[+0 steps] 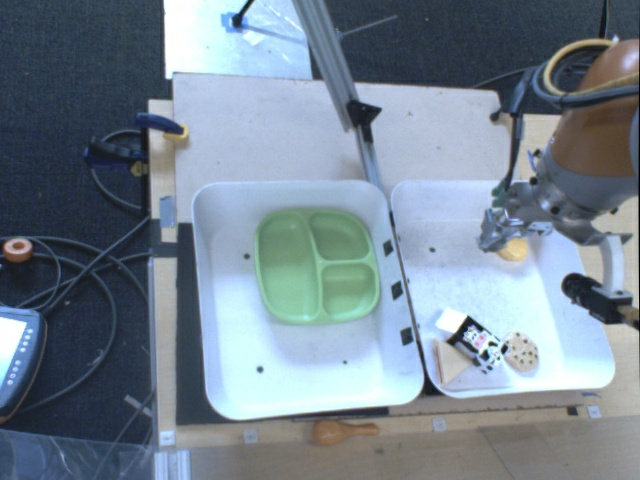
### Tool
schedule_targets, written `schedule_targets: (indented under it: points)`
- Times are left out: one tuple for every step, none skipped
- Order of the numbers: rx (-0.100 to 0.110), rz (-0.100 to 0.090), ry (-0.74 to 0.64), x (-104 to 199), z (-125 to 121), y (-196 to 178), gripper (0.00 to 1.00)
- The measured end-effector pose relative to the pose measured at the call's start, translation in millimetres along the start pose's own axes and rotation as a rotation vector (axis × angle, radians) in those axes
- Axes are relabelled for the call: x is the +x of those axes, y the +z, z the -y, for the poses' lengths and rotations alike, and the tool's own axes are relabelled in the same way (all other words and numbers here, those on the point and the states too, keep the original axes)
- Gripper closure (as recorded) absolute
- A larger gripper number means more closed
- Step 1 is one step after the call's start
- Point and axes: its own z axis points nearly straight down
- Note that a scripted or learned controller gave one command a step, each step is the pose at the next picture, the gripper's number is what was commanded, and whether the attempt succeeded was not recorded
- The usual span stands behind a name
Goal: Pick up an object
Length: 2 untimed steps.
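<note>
Dark carpet surrounds a pale bench carrying two white bins. On the left bin rests a green divided plate, well apart from the arm. Over the right bin, the gripper hangs at about one o'clock from the bin's middle, touching or just above a small yellow object; whether it grips cannot be told. Near the bin's six o'clock edge lie a black-and-white spotted block, a tan wedge and a cookie, clustered together. Cables trail at nine o'clock on the floor.
</note>
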Motion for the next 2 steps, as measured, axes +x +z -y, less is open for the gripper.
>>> schedule_targets:
  points:
    - [0.002,0.000,0.002,42,-7,5,1.00]
    - [0.004,-0.001,0.001,96,-15,24,1.00]
